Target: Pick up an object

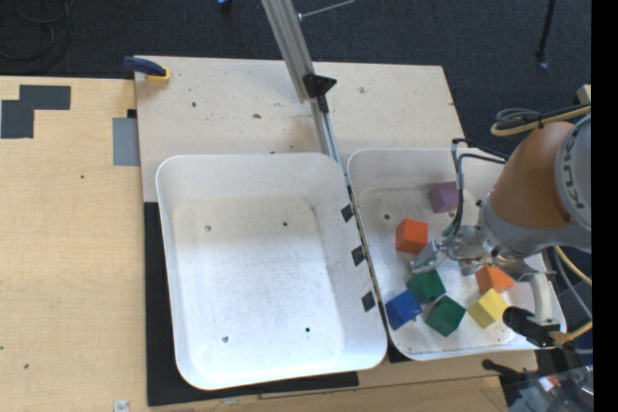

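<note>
The right bin (386, 171) holds several blocks. A purple one (443, 197) lies near the back and a red-orange one (411, 234) sits left of centre. Toward the front are a dark green block (425, 286), a blue block (403, 309), a second green block (445, 315), a yellow block (489, 307) and an orange block (495, 279). My gripper (436, 257) hangs low in this bin, just right of the red-orange block and right above the dark green one. The arm's orange band (536, 174) covers the bin's right side. I see nothing held.
The left bin (251, 265) is bare white with a few dark specks. A slanted aluminium bar (290, 34) runs from the back down to the divider between the bins. A blue-and-yellow clamp (147, 68) lies at the board's back left corner.
</note>
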You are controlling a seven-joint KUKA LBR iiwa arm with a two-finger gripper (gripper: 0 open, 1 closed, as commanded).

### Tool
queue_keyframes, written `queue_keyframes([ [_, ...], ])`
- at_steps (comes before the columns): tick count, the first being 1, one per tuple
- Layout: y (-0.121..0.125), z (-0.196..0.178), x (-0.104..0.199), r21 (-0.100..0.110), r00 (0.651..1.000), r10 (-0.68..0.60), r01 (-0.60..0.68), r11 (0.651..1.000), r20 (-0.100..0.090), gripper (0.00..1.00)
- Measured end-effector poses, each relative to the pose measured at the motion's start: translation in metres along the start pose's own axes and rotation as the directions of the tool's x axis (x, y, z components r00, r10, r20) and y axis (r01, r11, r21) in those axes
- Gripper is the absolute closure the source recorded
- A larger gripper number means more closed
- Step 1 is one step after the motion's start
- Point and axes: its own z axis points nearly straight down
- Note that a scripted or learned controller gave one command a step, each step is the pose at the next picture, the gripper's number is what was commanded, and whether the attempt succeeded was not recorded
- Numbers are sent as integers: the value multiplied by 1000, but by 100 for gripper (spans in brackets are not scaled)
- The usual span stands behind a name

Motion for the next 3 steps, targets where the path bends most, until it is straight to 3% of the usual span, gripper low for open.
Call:
queue_keyframes([
  [1, 0, -12, -1, 1, 1000, 7, -7, 1000, -2, 100],
  [3, 3, -117, 0, -3, 1000, -3, 3, 1000, 2, 100],
])
